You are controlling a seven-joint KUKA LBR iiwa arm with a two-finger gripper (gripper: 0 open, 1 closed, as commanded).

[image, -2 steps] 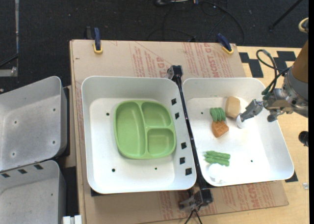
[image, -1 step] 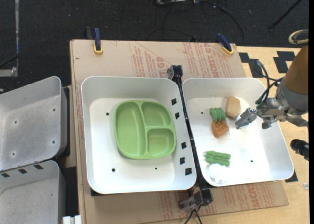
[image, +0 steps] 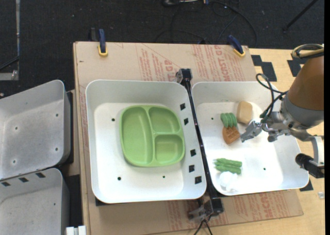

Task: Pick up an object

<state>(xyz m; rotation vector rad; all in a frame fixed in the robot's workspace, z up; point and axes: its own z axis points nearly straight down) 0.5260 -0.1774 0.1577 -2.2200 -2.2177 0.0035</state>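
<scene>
Lowest in your view, at the near edge of the right bin [image: 289,174], sits a small white lump [image: 228,180], and touching it at its 12 o'clock lies a green bean pod [image: 228,165]. Going further toward 12 o'clock in that bin you find an orange-brown piece [image: 231,135], with a ribbed green item [image: 228,120] just above it and touching it. A tan, rounded bread-like piece [image: 245,110] rests at about 1 o'clock from the green item, close beside it.

Your gripper [image: 251,131] comes in from 3 o'clock, its grey fingers low over the right bin, just at 3 o'clock of the orange-brown piece and at 5 o'clock of the tan piece. The fingers look spread a little, with nothing visible between them; none of the objects is held. The arm's orange band [image: 309,82] shows at the 3 o'clock edge of your view.

At 9 o'clock from all this, the left bin [image: 103,126] holds a green divided plate [image: 153,135] with three compartments, lying flat near the bin's middle. Both bins rest on a cardboard sheet [image: 139,59] clipped at its far edge by two clamps [image: 102,43].
</scene>
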